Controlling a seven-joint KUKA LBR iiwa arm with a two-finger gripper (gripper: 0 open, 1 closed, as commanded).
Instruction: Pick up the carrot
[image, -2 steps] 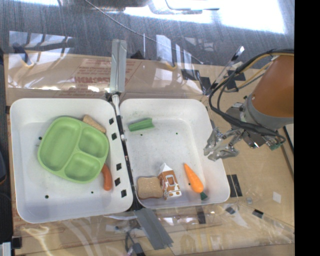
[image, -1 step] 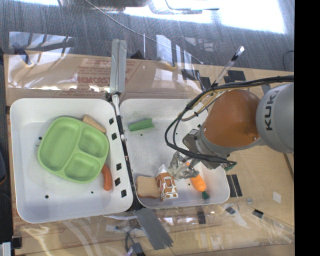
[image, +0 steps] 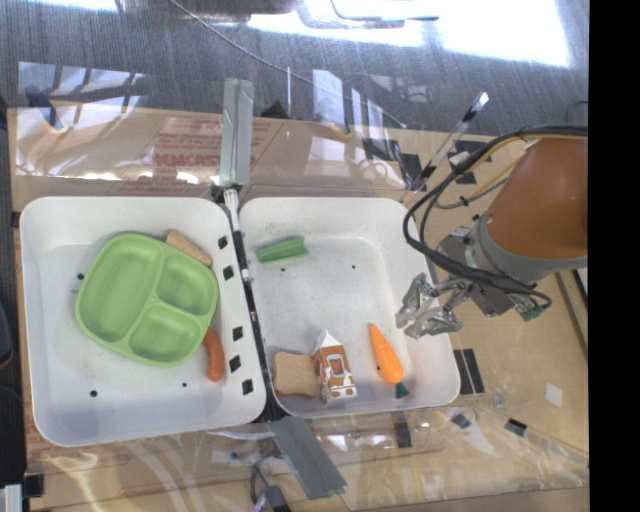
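Note:
The carrot (image: 386, 357), orange with a small green end, lies in the right bin (image: 350, 225) near its front right corner. My gripper (image: 424, 312) hangs at the bin's right edge, just up and to the right of the carrot and apart from it. Nothing shows between its metal fingers. The arm, with its orange band, reaches in from the right.
In the right bin lie a green block (image: 281, 249) at the back left, a slice of bread (image: 293, 374) and a small carton (image: 334, 371) at the front beside the carrot. The left bin (image: 50, 400) holds a green divided plate (image: 148, 297), a sausage (image: 214, 356) and a bread piece (image: 188, 247).

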